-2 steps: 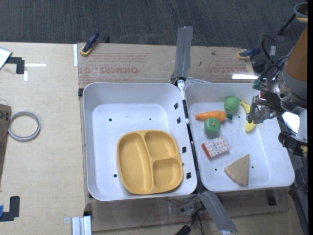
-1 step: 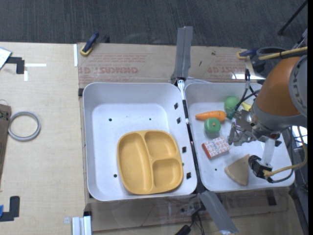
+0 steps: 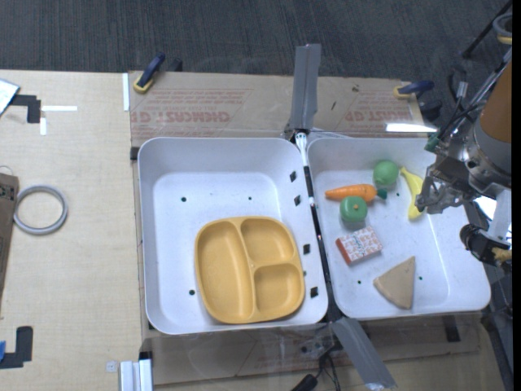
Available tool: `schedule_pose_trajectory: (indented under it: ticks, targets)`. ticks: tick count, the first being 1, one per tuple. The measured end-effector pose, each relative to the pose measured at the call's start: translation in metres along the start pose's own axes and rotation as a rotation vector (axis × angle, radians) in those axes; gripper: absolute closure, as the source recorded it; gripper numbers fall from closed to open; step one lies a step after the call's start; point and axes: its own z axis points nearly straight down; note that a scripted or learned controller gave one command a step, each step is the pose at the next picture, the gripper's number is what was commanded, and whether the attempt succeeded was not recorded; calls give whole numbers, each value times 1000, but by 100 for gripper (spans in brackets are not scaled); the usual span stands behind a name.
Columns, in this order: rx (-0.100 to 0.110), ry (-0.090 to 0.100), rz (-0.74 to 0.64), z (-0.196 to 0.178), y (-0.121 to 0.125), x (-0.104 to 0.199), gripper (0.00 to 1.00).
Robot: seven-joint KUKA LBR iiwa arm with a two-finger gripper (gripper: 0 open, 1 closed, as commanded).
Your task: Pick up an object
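Over the right bin (image 3: 480,300), we have the gripper (image 3: 431,195) hanging at the far right side, just right of the banana (image 3: 413,192). Can't tell how its jaws stand from this angle. Banana lies right of the green ball (image 3: 386,172) and the carrot (image 3: 351,192), near the bin wall. We judge it a light, stiff plastic toy with a smooth curved skin, so likely slippery. We'd pinch across the narrow mid-body, not the tapered ends. Wall clearance looks tight. Green apple (image 3: 353,209) sits below the carrot, well clear.
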Motion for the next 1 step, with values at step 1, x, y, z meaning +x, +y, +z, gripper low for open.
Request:
schedule_pose_trajectory:
  ticks: [1]
  targets:
    - [0,0,-76,-53,-15,60,100]
